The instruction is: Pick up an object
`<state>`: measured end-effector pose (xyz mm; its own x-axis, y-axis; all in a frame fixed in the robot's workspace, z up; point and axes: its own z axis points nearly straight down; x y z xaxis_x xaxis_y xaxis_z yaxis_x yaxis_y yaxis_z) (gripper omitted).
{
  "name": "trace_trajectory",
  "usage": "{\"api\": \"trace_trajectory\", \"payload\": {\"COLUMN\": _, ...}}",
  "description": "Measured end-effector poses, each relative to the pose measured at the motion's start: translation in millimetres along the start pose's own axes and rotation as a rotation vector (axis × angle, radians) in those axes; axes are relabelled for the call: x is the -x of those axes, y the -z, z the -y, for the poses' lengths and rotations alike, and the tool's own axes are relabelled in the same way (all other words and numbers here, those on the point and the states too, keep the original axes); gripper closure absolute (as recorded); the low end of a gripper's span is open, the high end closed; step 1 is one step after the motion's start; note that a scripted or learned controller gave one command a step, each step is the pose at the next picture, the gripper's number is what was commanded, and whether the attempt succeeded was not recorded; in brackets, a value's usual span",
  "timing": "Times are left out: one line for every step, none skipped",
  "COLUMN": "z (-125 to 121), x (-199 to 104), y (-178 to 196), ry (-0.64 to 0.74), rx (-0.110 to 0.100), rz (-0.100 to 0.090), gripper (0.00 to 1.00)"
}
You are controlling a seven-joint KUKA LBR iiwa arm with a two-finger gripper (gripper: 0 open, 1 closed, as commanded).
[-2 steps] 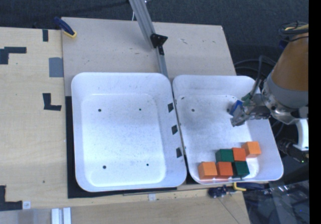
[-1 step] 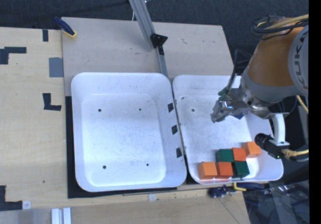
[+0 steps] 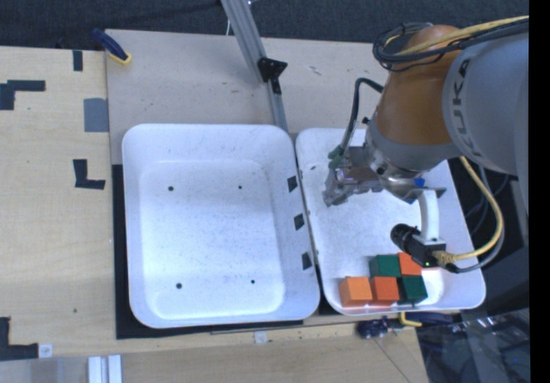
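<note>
Blocks (image 3: 385, 283) lie toward the right bin's (image 3: 322, 227) near corner from our gripper (image 3: 342, 188) — whose grip state we cannot tell

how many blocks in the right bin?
4 visible, clustered at the near end of the right bin: two orange blocks, two green blocks. The arm may hide more.
</note>
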<state>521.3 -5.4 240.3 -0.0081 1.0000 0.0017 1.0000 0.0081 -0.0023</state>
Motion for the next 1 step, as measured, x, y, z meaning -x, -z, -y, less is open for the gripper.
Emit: {"api": "trace_trajectory", "payload": {"z": -7.7, "x": -54.0, "y": 6.4, "ry": 0.000, "rx": 0.001, "rz": 0.000, "gripper": 1.00}}
